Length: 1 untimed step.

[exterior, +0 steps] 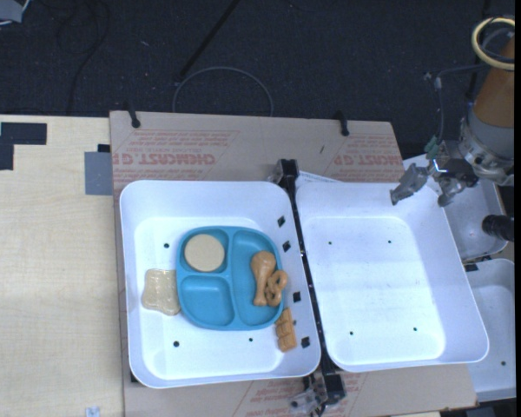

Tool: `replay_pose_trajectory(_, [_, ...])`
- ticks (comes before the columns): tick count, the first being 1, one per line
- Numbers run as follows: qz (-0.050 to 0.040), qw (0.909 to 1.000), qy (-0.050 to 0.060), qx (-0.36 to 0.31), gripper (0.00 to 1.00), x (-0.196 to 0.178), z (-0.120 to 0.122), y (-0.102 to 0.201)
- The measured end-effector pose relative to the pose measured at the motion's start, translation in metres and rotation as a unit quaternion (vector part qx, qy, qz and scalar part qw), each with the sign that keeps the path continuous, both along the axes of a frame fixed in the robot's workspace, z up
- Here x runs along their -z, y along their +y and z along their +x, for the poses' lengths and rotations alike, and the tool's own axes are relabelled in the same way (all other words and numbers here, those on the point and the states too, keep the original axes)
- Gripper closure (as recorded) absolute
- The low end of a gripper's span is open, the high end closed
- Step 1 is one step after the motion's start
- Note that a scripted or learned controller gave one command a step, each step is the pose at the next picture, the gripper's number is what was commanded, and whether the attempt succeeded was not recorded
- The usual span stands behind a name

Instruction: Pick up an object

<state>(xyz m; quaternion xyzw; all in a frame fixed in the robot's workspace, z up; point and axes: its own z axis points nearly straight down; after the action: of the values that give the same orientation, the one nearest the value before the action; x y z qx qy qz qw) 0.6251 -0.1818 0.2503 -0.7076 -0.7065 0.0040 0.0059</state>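
Objects for picking all sit in the left bin (148,207); none is between the gripper's fingers. Gripper (427,185) hangs at the far right corner of the right bin (469,320), above its rim, fingers spread apart and holding nothing, one finger (406,186) reaching toward the bin's back wall. Orange-banded arm (495,85) rises behind it at the view's right. Moving outward and left, across the hinge between the bins: a blue divided tray (210,307) lies in the middle of the left bin, with a round tan disc (203,252) in its upper-left compartment and a tan bone-shaped piece (267,278) in its right compartment. Bone-shaped piece looks the likeliest target; long axis runs roughly near-to-far in the view, tilted slightly, the knotted end toward the near side. A pale flat piece (161,291) touches the tray's left edge; a small brown piece (285,330) lies just beside the tray's lower-right corner, close to the bin wall. Risks, as judged: gripper is well apart from every object, so a long traverse is needed; the tray's dividers and rim could block the fingers; the brown piece by the wall leaves little room for a finger; closing along the bone's length rather than across it would likely slip.
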Motion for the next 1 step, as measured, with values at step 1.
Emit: replay_pose_trajectory(1, [-0.0010, 1.0000, -0.006, -0.001, 0.00, -0.0078, 0.0022, 0.0001])
